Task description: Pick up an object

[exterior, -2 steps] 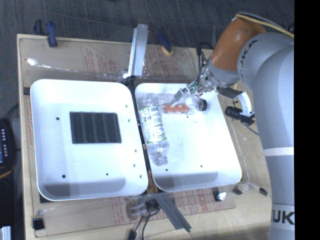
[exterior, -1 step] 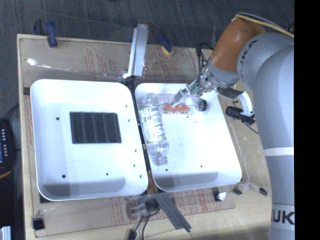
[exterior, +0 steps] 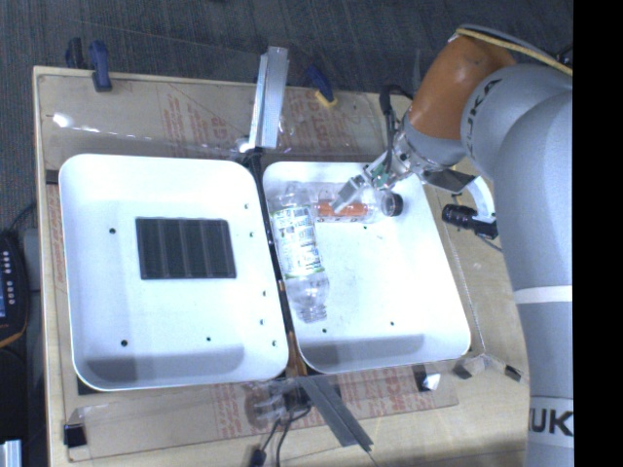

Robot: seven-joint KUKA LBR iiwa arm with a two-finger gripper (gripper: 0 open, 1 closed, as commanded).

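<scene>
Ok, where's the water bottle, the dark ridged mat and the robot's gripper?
Water bottle [exterior: 297, 246]: camera view, on its label.
Dark ridged mat [exterior: 185, 248]: camera view, its middle, in the left bin.
Gripper [exterior: 362, 191]: camera view, at its tip, over the right bin.

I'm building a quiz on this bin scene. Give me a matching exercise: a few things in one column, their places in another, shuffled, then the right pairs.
Things:
1. dark ribbed panel
2. clear plastic bottle
3. gripper
4. blue clamp

Places:
A. along the left side of the right bin
B. top left edge of the bench
C. middle of the left bin
D. upper part of the right bin, by an orange item

Pairs: 1-C, 2-A, 3-D, 4-B
</scene>
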